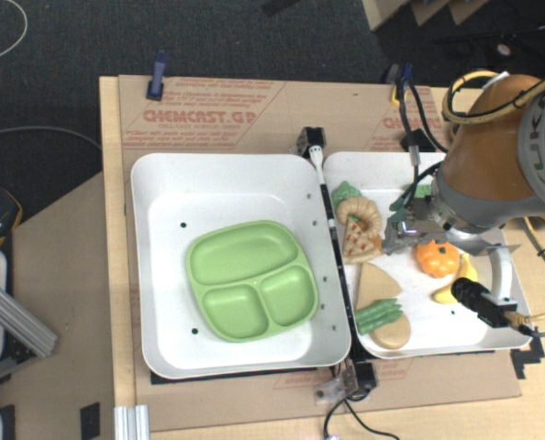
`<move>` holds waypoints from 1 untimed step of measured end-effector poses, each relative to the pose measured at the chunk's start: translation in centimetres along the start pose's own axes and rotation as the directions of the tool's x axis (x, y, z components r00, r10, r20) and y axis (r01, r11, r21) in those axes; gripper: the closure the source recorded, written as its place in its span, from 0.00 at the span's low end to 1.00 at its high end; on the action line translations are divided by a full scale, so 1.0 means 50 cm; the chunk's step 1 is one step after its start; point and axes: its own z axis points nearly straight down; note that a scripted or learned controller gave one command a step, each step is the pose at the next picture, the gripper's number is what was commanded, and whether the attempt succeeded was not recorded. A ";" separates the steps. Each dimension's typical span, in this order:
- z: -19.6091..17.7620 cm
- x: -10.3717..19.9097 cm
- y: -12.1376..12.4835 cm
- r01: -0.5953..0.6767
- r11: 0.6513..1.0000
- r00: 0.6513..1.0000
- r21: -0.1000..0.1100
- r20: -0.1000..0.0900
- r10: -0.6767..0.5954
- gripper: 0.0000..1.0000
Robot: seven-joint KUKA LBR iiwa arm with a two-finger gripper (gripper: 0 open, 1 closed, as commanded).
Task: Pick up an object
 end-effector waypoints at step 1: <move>-0.036 0.261 -0.070 0.005 1.000 1.000 0.011 -0.004 -0.005 1.00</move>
